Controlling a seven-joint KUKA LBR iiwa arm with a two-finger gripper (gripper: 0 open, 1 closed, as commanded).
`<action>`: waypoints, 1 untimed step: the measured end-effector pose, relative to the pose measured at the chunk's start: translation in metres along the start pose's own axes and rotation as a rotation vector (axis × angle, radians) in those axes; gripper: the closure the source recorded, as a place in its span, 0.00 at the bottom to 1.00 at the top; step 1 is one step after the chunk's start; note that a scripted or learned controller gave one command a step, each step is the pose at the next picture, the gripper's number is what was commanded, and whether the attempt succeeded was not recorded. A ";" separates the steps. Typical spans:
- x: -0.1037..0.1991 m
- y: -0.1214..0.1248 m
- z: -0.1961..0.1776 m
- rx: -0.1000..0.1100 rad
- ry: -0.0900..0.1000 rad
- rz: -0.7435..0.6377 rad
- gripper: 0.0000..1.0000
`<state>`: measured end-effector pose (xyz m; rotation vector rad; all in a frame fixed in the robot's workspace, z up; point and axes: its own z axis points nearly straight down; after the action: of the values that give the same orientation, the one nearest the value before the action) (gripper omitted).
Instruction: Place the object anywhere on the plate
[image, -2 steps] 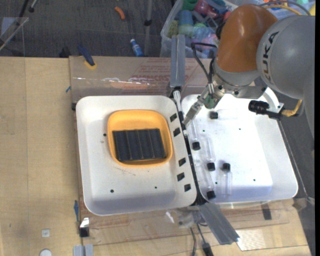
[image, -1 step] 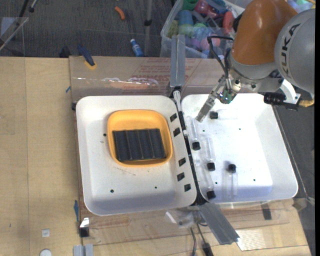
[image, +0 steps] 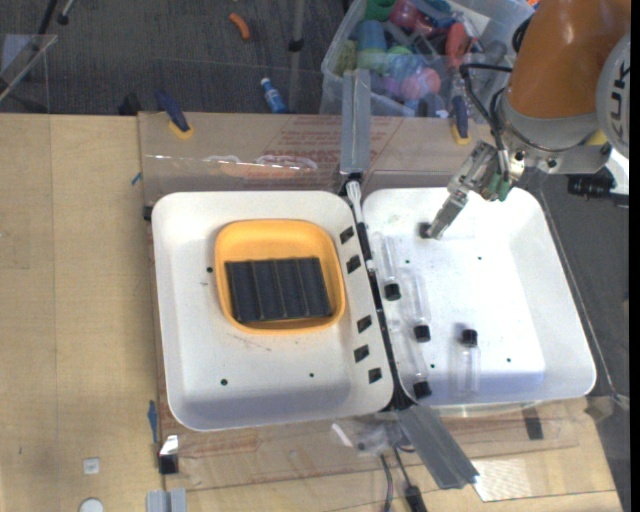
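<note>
Camera view, looking down on both bins. Left shallow white bin (image: 190, 380) carries the yellow-orange plastic plate w/ rounded corners (image: 232, 238), sitting a bit up and centre in that bin. On the plate lies the dark grey ribbed rectangular block (image: 278, 289). It's flat, long axis running left-right across the view, ribs crossing it top-to-bottom, and it covers the plate's lower half w/ its near edge right at the plate's front rim. So the block is on the plate, not in the arm's grasp.

Right shallow white bin (image: 520, 350) has a few small clear tubes w/ black caps (image: 467, 350) scattered along its left and middle, near the black-tabbed divider (image: 362, 300) btwn the bins.

Over the right bin's upper part hangs the grey-and-orange KUKA arm (image: 560, 60), coming in from the right. Its two-finger gripper (image: 432, 228) slants down-left, tip close above the bin floor, well apart from plate and block. Fingers look drawn together into one thin dark point, nothing visible btwn them.

Behind the bench: clear tub of coloured toys (image: 410, 50), up top.
</note>
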<state>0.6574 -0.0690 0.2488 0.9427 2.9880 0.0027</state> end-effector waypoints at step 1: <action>-0.001 0.001 -0.012 -0.005 -0.007 0.001 1.00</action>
<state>0.6590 -0.0689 0.2605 0.9418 2.9798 0.0076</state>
